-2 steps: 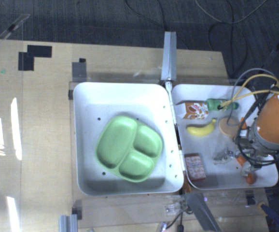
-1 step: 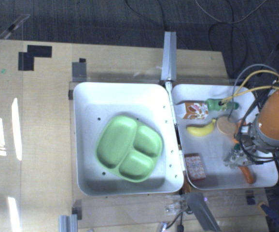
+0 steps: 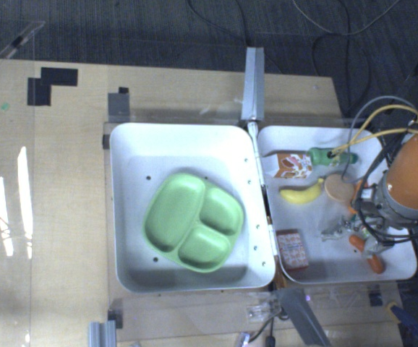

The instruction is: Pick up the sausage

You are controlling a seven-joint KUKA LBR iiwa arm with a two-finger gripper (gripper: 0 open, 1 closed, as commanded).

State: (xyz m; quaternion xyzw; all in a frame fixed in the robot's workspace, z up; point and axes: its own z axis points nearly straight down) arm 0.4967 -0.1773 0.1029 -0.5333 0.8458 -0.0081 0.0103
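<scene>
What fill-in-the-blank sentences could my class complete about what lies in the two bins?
The green divided plate lies in the ____ bin.
The banana is coloured ____.
The small patterned box lies in the right bin, near its ____ edge.

Missing words: left; yellow; front

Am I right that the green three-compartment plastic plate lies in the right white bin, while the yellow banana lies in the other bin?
Not quite: the green three-compartment plastic plate lies in the left white bin, and the yellow banana in the right one, as the camera view shows.
</scene>
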